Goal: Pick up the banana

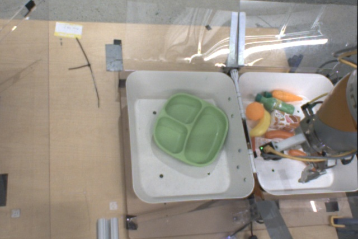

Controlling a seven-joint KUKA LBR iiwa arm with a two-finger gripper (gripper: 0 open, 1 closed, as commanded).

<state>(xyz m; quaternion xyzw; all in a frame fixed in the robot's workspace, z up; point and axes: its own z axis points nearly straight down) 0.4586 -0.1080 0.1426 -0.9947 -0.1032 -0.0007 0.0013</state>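
Camera view shows the banana (260,125) crowded by the orange (254,111) and a packet (283,119); the claw (309,175), whose state I cannot tell, may catch a neighbour instead.

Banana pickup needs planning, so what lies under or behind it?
The banana lies beside a red-and-white packet, with an orange fruit just behind its far end. Whatever is beneath the banana is covered by it.

Bright, soft-focus, glare on plastic sheet (263,45)
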